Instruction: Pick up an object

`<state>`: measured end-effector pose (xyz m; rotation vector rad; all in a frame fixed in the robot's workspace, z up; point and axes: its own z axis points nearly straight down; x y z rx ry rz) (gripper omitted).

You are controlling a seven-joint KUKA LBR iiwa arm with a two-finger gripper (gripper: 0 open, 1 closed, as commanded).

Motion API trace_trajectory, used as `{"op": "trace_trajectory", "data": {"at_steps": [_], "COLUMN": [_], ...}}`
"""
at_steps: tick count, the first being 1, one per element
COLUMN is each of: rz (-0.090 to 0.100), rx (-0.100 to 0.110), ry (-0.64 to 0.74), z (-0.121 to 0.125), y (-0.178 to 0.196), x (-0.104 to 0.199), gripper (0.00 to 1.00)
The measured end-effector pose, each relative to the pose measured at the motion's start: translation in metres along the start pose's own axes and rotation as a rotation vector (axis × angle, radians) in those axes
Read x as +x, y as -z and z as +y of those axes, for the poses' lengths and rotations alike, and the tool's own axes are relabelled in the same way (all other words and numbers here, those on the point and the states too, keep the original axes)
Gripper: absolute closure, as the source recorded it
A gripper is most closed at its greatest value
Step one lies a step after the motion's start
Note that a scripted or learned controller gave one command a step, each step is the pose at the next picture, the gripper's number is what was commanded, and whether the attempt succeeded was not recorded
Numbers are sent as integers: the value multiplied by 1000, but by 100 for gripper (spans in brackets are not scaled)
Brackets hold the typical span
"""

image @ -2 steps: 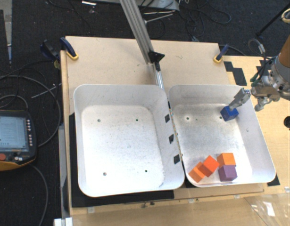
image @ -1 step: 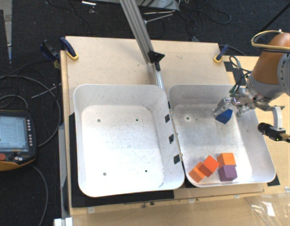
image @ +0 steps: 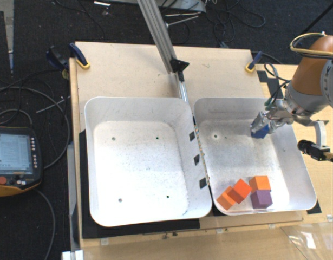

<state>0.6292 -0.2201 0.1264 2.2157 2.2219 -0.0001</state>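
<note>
Reaching in from the right, the gripper (image: 262,128) hung low over the far right part of the right bin (image: 296,161), with the grey arm (image: 309,96) and its orange band (image: 316,46) rising behind it toward the upper right. A small blue thing (image: 259,134) showed at the fingertips, but the view was too small and blurred there to tell whether it was a held object or part of the tool, and how wide the gripper stood could not be told either.

Well apart from the gripper, near the front rim of the same bin, four blocks lay clustered together. Two orange blocks (image: 235,193) sat touching on the left of the group, a third orange block (image: 260,183) sat just behind the purple block (image: 261,199), and the purple one lay closest to the rim.

Beside it stood the left bin (image: 101,145), its rim meeting that of the right bin along the middle of the bench (image: 128,75). A slanted metal pole (image: 158,31) ran down from the top toward the seam between the bins. Off the bench to the left, a control pendant (image: 14,161) lay on the dark floor among cables.
</note>
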Motion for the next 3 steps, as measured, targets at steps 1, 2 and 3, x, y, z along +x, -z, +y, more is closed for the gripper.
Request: {"op": "trace_trajectory", "data": {"at_steps": [1, 2, 3], "rz": [5, 6, 5], "rx": [-1, 4, 0], "ry": [6, 7, 8], "z": [-8, -25, 5], "y": [50, 70, 69], "x": [75, 147, 219], "gripper": [100, 100, 100]}}
